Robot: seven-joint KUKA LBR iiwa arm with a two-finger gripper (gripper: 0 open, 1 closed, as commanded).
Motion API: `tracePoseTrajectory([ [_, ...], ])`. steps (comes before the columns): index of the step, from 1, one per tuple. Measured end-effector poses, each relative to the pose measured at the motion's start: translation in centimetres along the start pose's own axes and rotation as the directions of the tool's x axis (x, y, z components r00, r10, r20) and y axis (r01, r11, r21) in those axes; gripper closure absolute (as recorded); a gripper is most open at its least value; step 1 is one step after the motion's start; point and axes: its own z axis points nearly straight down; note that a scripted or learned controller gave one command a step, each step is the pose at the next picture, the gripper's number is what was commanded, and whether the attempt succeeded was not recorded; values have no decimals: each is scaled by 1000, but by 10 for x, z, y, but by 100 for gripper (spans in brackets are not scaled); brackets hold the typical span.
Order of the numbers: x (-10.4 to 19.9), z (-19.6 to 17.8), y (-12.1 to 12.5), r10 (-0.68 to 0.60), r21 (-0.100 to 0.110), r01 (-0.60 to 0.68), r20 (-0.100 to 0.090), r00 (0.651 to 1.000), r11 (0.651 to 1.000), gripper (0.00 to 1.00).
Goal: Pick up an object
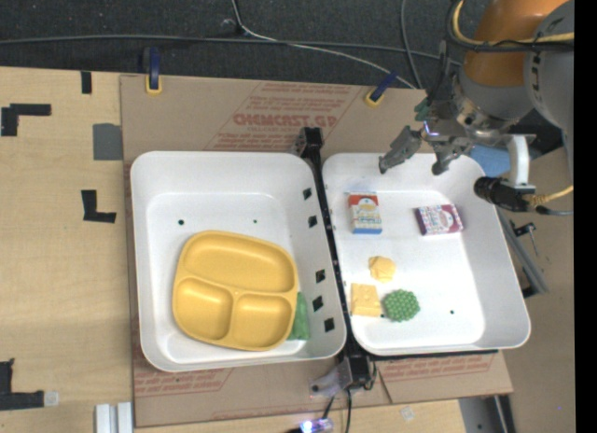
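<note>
Camera view: two white bins are seen side by side.
Gripper (pixel 418 160): fingers spread, nothing pinched, above right bin (pixel 485 277).
Left bin (pixel 154 235): yellow tray (pixel 233 289).

Even, soft light falls from overhead, bright enough that the two white bins (pixel 149 235) nearly bleach out along their rims. Shadows are faint and short, a thin grey edge under the yellow tray (pixel 233 289). The orange band (pixel 522 11) of the arm shows a dull sheen. Everything looks slightly soft and grainy, and small print stays unreadable.
</note>
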Motion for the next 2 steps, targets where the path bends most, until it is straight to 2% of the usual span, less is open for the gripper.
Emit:
tracePoseTrajectory([
  [1, 0, -7, 2, -3, -12, 3, 1, 1000, 1000, 0],
  [2, 3, 58, 1, -2, -6, 2, 1, 1000, 1000, 0],
])
